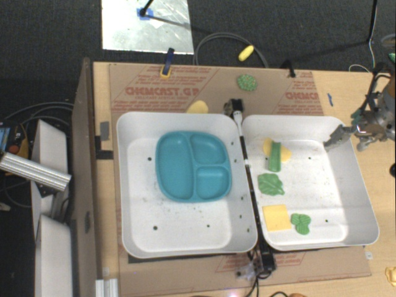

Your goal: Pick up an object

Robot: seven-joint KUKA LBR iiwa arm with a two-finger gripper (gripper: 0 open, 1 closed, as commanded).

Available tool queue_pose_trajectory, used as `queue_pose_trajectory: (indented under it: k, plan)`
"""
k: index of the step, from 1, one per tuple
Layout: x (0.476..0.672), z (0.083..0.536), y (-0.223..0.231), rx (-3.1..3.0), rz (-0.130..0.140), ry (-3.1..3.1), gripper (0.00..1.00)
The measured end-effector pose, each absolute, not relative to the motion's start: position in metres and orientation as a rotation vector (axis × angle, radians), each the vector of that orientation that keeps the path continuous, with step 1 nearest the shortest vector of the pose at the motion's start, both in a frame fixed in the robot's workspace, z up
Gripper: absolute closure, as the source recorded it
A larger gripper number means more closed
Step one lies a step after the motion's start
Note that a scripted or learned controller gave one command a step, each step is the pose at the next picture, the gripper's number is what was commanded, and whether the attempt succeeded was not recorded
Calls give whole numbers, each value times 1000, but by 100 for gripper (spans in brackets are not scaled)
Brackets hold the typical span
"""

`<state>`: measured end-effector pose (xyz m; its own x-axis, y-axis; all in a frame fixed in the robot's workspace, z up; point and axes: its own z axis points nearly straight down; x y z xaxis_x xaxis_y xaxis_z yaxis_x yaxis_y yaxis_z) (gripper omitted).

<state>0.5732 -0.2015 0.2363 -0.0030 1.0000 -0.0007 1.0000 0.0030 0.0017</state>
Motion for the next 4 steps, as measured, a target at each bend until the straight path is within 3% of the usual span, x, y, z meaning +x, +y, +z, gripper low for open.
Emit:
queue_pose_trajectory:
  k: [1,2,3,4]
  plan:
    - [603,176,-98,2209,4,2241,0]
    - [624,102,-104,2216,-2,2230,0]
    - [626,117,-104,2211,5,2228,100]
    - [626,117,-104,2211,4,2228,0]
